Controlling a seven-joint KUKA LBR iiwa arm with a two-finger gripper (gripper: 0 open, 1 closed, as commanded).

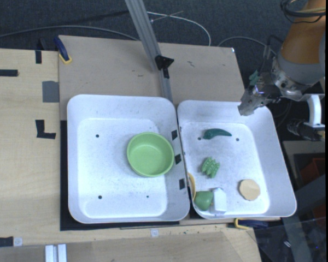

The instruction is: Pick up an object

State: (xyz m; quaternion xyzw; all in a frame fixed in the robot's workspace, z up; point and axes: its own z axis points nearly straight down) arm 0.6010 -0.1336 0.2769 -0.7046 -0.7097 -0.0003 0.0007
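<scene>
Slanted overhead view of both bins [76, 146]

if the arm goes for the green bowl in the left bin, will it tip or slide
The green bowl sits upright and looks broad and shallow, so it probably won't tip. It looks like thin plastic, likely light, so a push may slide it across the left bin.

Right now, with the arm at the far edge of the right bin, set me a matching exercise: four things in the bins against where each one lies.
Things:
1. green bowl
2. dark green pepper
3. round tan piece
4. gripper

Places:
A. near right corner of the right bin
B. over the far right rim of the right bin
C. middle of the left bin
D. far part of the right bin's floor

Pairs: 1-C, 2-D, 3-A, 4-B
</scene>
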